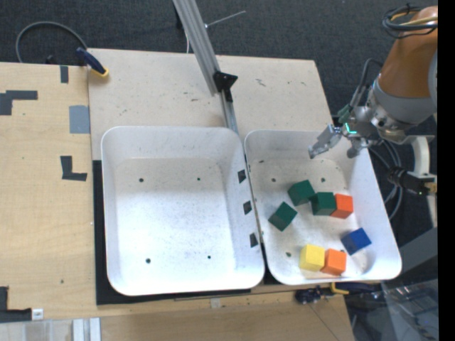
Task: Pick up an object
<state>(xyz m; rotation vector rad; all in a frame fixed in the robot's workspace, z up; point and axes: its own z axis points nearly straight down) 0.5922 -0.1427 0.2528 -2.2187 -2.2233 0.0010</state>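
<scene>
Over the right bin's (370, 190) far corner, above dark carpet (284, 20), hangs the tool (334, 142), released.

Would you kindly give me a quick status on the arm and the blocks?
Claw above right bin's far end, holding nothing. Seven blocks lie loose in it. Nothing in the way.

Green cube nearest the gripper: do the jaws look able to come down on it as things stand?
Probably yes. The green cube is bare on top, its left side free; the gripper hangs above the right bin.
</scene>
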